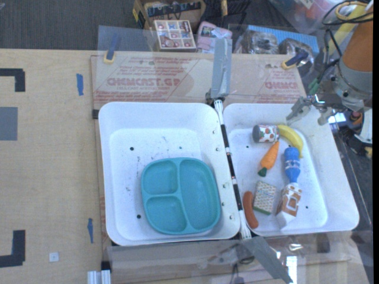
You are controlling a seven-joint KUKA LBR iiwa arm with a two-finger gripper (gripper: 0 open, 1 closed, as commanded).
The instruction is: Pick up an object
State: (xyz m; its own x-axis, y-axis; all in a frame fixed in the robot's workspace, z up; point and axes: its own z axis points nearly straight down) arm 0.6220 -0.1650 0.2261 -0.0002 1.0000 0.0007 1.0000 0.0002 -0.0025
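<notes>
Fingers (309,108) hang spread and empty above the banana (291,137); descend straight, straddling its curve before closing.

A divided tray (179,195) lies in the left bin (112,129); toy foods fill the right bin (340,206).

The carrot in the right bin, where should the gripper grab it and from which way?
Probably grip the carrot across its thick orange middle, coming straight down from above. It lies flat and tilted, green end low and left, tip near the can. Close the fingers across its narrow width. The banana and blue bottle lie close on its right, so keep the gripper opening narrow.
</notes>
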